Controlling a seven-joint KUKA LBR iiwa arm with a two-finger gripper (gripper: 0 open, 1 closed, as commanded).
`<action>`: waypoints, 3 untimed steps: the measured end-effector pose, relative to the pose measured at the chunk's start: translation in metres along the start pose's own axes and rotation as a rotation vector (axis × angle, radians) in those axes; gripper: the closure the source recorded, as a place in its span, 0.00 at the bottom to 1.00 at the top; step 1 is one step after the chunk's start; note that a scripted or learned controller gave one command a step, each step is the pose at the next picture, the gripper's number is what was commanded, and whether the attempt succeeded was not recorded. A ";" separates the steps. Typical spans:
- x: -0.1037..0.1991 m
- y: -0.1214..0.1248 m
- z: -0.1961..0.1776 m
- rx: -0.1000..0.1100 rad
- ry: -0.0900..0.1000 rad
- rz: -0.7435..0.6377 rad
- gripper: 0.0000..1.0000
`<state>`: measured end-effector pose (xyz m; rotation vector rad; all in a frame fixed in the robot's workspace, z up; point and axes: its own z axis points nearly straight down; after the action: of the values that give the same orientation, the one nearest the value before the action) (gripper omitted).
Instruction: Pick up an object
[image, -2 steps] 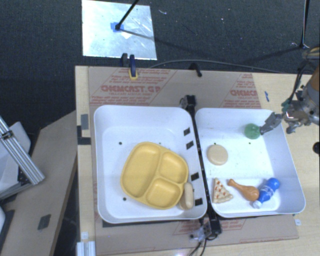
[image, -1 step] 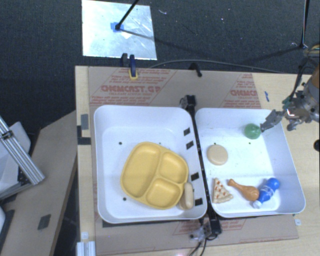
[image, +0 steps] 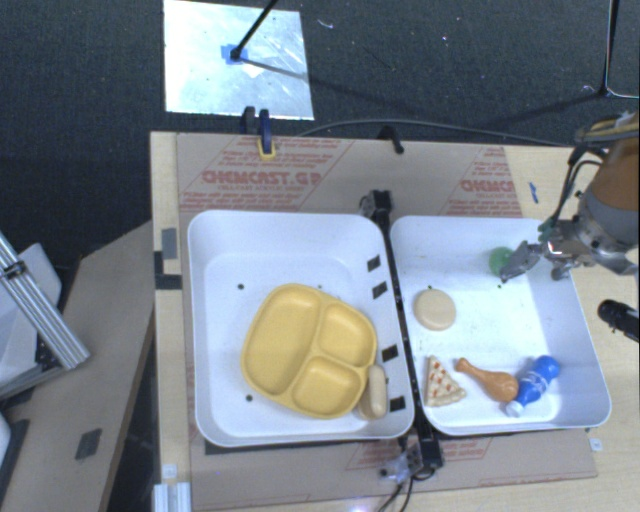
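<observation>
In the left shallow white bin, a yellow plastic tray with three compartments was seen near the middle, reaching toward the near right corner. A pale beige oblong piece resembling a bread roll was found against the tray's right edge, at the bin's near right corner.

In the right shallow white bin, a round cream-coloured disc like a biscuit was located near the left wall. A triangular toy pizza slice lay toward the near left corner, with a brown toy chicken drumstick just beside it on the right. A small blue bottle with a white cap lay next to the drumstick, near the near right corner. A small green rounded object was situated at the far edge.

The two-finger gripper of the grey arm was positioned at the far right of this bin, beside the green object. How far apart the fingers stood could not be told, and nothing was seen held between them.

The step in hand was judged to be the approach to a grasp. The green object appeared the likeliest target. The next move would call for the gripper to be centred over it, lowered, and closed.
</observation>
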<state>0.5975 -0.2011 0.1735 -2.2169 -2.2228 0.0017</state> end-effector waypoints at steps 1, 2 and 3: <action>0.004 0.008 0.045 -0.002 -0.001 -0.003 0.00; 0.005 0.008 0.091 -0.001 -0.001 -0.002 0.00; 0.004 0.010 0.077 -0.007 -0.003 -0.004 1.00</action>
<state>0.6076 -0.1971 0.0961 -2.2173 -2.2324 -0.0033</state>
